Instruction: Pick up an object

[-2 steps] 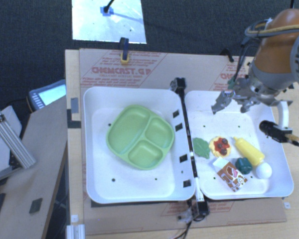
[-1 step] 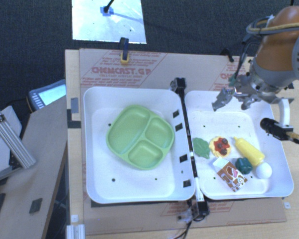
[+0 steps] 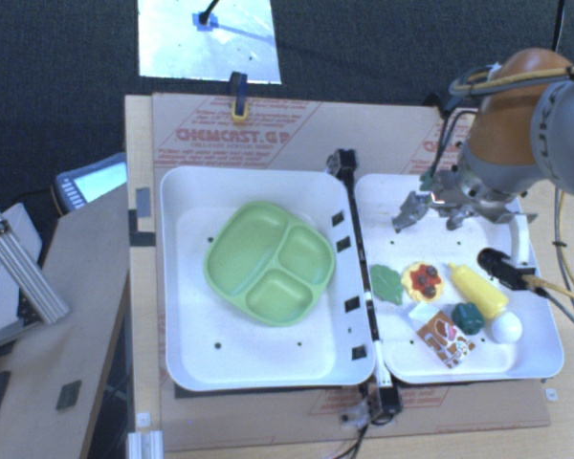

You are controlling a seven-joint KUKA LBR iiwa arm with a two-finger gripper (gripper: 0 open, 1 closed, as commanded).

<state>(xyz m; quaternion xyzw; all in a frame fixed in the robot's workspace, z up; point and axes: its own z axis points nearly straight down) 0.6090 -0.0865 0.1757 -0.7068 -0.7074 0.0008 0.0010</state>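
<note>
- Claw hangs over the upper part of the right bin, its two grey fingers spread apart with nothing between them.
- Below it, lower right of the frame, small toy foods cluster on the bin floor: a green leaf, a pizza slice and a yellow banana-like piece.
- Lower still lie a printed snack card, a dark green piece and a white egg.
- Left bin, centre of the frame, holds a light green divided plate.
- Both bins rest on a cardboard-covered worktop.
</note>
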